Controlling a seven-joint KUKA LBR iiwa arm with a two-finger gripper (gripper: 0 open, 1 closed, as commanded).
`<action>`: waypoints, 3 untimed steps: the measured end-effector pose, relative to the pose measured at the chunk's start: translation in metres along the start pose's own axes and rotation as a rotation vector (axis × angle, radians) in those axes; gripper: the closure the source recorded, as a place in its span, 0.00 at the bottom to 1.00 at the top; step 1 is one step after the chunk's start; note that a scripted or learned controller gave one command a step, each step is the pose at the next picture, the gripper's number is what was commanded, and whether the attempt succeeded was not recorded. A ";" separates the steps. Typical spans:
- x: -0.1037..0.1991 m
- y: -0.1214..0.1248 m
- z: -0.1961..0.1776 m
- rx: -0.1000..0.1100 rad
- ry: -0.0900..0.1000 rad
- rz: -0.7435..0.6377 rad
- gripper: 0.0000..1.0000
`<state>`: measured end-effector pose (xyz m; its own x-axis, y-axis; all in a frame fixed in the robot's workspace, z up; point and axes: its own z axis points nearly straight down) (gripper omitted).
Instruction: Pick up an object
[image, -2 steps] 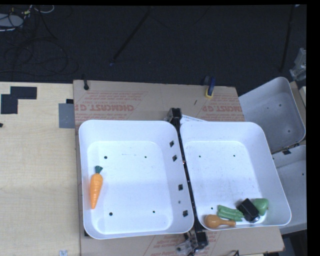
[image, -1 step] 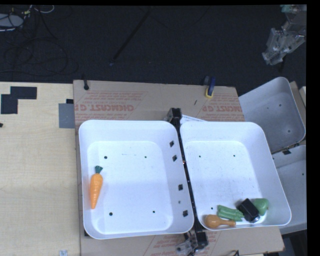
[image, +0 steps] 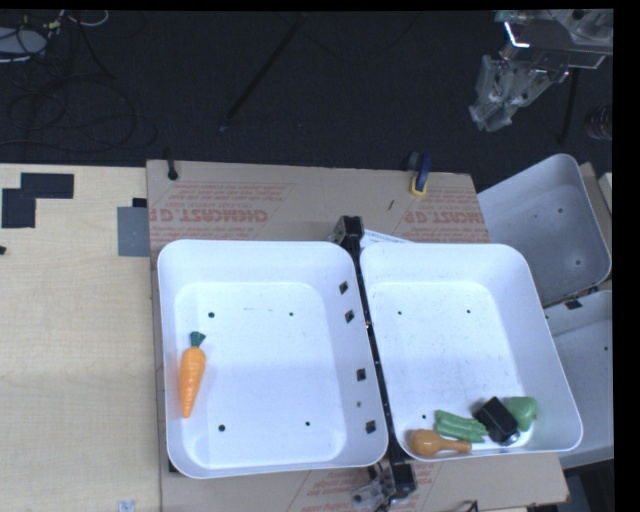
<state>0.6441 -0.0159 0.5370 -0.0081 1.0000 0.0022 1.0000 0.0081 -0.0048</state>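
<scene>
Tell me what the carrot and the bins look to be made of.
Carrot: likely moulded plastic, a toy; flat uniform orange, green top, smooth.
Left bin and right bin: probably thin formed plastic, white, with rounded corners and soft sheen. Neither is certain from this view.

Gripper (image: 497, 100) sits at upper right of the camera view, raised well above bench level, pointing down and to the left. Wrist assembly visible behind it. Nothing held.

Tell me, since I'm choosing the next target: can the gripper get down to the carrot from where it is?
Probably yes. The carrot lies alone near the left wall of the left bin, with nothing over or against it. The gripper hangs high at the upper right, beyond the bins, so the way down looks free.
</scene>
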 end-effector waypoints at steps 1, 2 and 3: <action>0.045 0.000 0.000 0.000 -0.001 0.004 1.00; 0.132 0.001 0.001 -0.001 -0.001 0.000 1.00; 0.200 0.001 0.001 -0.001 -0.002 0.001 1.00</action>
<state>0.6436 0.1846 0.5366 -0.0069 1.0000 0.0002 1.0000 0.0069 -0.0036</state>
